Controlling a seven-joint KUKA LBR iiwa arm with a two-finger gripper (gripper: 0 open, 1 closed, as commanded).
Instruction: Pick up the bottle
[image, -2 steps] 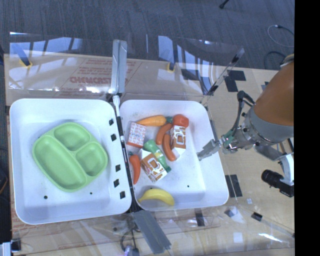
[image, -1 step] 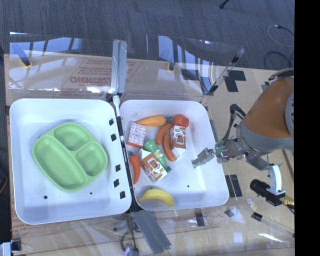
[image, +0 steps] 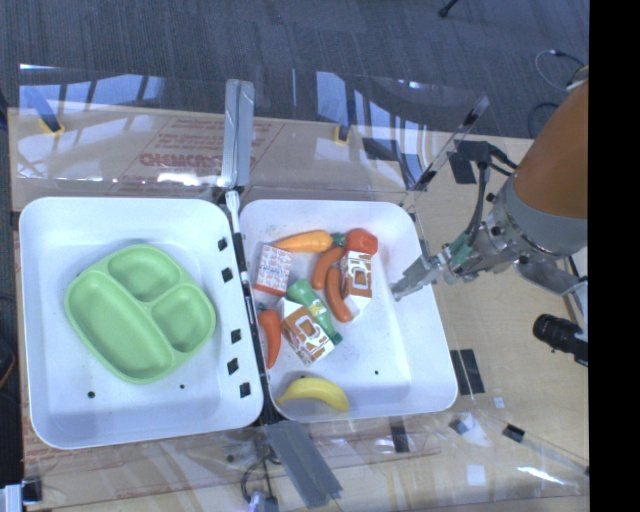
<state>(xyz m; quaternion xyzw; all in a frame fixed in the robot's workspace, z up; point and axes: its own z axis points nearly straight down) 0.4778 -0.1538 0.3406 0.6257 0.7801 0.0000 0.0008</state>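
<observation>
Right now the end effector (image: 402, 288) hovers at the right wall of the right bin (image: 425, 375), pointing left into it; fingers look pressed together into one thin tip, nothing between them. Grey arm (image: 520, 225) with orange band comes in from the right, above the counter (image: 500, 350).

Bottle (image: 312, 305), green, lies in the middle of the right bin's pile, partly under a small carton (image: 308, 335) and near the sausages (image: 332, 280). It is apart from the end effector, to its left.

Other stuff in the right bin: a carrot (image: 303, 241) near the back, a red tomato (image: 361, 241) beside it, a second carton (image: 356, 276) just below the tomato, a third carton (image: 273, 269) at the left side, an orange carrot-like piece (image: 271, 337) along the left wall, a banana (image: 312, 394) at the front, apart from the pile.

Left bin (image: 50, 400) holds a green divided plate (image: 140, 310), three compartments, lying flat.
</observation>
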